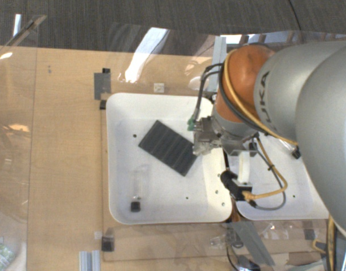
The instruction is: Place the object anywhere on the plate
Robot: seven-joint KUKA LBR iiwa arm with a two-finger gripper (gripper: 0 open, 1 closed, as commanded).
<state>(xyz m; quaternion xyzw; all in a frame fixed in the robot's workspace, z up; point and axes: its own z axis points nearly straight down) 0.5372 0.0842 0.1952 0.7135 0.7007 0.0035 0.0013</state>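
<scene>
A: What takes up the most room?

B: The grey arm point(308, 95). It comes in from the right, with its orange band point(243, 75) sitting over the seam between the two bins.

A: And underneath it?

B: The wooden bench point(54, 151), with the near bin point(119, 123) on the view's left in plain sight. The far bin point(285, 205) on the right is mostly covered by the arm.

A: Where is the plate?

B: The plate point(167, 147) is a dark, ribbed square lying flat in the near bin. It is turned so its corners point up, down and sideways, and it sits in the upper middle of the bin floor.

A: How close is the gripper to it?

B: The gripper point(202, 143) hangs just beside the plate's right corner, near the bin's right wall. From this angle I cannot tell whether it is open or closed, and I see nothing held in it.

A: So where is the object?

B: The clear tube point(139, 182) lies on the bin floor, below and left of the plate. It is apart from the plate and well apart from the gripper. Its black cap point(135, 206) points toward the bin's lower left corner.

A: Anything smaller?

B: A yellow cable point(271, 192) loops under the wrist, over the far bin.
</scene>
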